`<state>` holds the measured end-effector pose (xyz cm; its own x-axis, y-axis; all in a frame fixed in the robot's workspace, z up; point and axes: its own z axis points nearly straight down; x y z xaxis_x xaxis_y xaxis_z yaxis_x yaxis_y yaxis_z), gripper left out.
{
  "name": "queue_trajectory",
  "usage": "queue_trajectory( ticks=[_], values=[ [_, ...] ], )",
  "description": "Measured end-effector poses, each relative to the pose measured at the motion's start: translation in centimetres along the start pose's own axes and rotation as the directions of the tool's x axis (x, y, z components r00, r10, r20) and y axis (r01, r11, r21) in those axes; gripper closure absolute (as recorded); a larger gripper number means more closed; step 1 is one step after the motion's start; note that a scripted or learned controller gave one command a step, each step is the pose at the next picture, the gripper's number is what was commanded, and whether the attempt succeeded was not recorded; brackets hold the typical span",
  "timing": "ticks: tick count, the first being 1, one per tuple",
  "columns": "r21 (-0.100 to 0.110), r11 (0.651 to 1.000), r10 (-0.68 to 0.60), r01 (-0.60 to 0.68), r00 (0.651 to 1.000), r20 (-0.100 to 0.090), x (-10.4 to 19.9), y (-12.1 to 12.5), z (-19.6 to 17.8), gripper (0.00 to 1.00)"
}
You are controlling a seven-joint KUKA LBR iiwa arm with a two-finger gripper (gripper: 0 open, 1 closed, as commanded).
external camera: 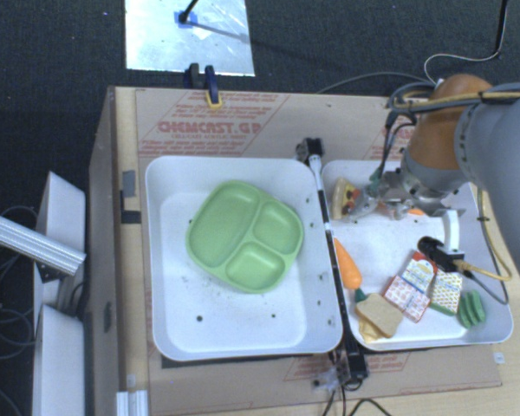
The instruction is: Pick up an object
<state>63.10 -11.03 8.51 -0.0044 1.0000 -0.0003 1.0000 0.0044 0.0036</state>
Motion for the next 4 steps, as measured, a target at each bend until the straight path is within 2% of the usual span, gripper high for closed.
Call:
queue_trajectory(
  ticks=[1, 2, 3, 4],
  values=[
    [0.043, 0.999, 0.007, -0.007, 1.0, -0.011, -0.8, 3.0, 0.6, 0.0],
    [0.042, 0.999, 0.005, -0.005, 1.0, -0.003, -1.2, 3.0, -0.5, 1.0],
    [0.041, 0.999, 0.004, -0.004, 1.0, -0.003, -1.2, 3.0, -0.5, 0.0],
    [0.038, 0.999, 0.006, -0.006, 1.0, -0.001, -1.2, 3.1, 0.1, 0.0]
  ],
)
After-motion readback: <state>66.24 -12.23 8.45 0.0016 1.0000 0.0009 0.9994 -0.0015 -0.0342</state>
